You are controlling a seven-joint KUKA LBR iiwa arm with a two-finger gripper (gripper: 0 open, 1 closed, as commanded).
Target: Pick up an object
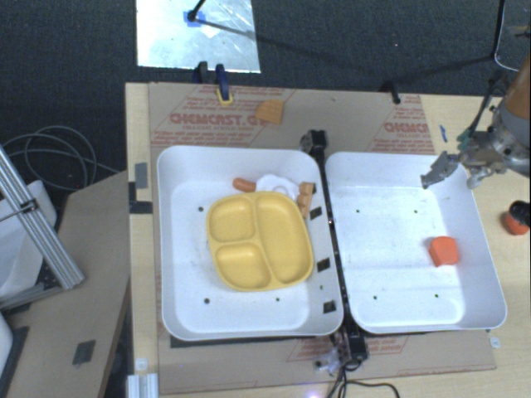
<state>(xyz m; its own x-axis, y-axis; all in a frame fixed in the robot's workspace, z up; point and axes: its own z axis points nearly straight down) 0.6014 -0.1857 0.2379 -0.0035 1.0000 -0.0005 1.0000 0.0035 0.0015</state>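
A tangle of cables [344, 363] sits at the near edge of the counter [137, 255], between the two white bins. In the left bin [178, 305] lies a yellow divided plate [258, 241] with three compartments. Just beyond it are a small orange sausage-shaped piece [244, 185], a white object [278, 186] partly hidden by the plate, and a small tan block [305, 197] near the bin's right wall. In the right bin [390, 305] an orange block [445, 251] lies alone toward the right side. Above that bin's far right corner hangs the hand [452, 172], its fingers spread apart and gripping nothing. Brown board [207, 118] under the bins bears red print reading "CHEMCAST". Farther off, a shiny sheet [197, 23] lies on the dark floor [373, 23].
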